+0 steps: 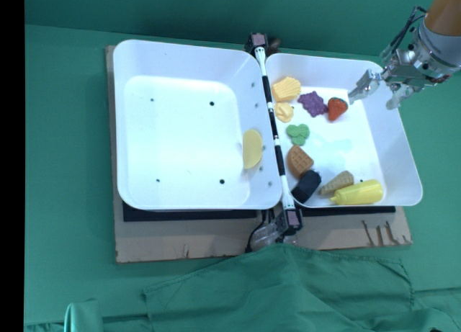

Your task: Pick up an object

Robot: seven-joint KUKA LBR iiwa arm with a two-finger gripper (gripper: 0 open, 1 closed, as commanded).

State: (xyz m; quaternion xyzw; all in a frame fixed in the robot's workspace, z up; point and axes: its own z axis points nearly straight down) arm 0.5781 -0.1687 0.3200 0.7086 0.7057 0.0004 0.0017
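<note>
Claw (379, 91): hangs over the far right corner of the right bin, fingers spread apart with nothing between them.
Arm (441, 32): grey with an orange band, reaching in from the upper right.
Right bin (403, 158): white and shallow, holding all the toy pieces but one.
Strawberry (336, 108): red, the piece nearest the claw, lying just left of and below the left fingertip, apart from it.
Grapes (312, 102): purple, touching the strawberry's left side.
Yellow wedge (286, 88): near the bin's far left corner, by the divider.
Pale yellow piece (284, 112): just below the wedge.
Green piece (297, 134): mid-bin, left side.
Brown piece (299, 160): below the green one.
Black piece (306, 186): at the near left corner.
Tan cone (336, 182): between black piece and bottle.
Yellow bottle (358, 193): lying on its side along the near wall.
Left bin (137, 57): white, with one yellow slice (252, 149) leaning against its right wall.
Green cloth (288, 287): bunched in front of the bench.
</note>
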